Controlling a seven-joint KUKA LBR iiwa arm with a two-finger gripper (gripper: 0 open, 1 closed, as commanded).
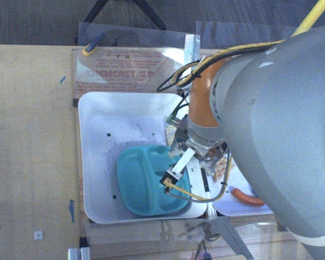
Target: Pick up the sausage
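Observation:
The sausage (247, 197) is a small orange-red link lying in the right bin (233, 209), near its front edge, partly cut off by the grey arm. My gripper (207, 157) hangs under the orange band over the wall between the two bins, up and to the left of the sausage and apart from it. The wrist and arm hide most of the gripper.
A teal divided tray (143, 183) lies in the front of the left bin (97, 145). A speckled pale object (221, 168) sits beside the gripper in the right bin, and a thin black piece (205, 181) lies just below it. The arm covers most of the right bin.

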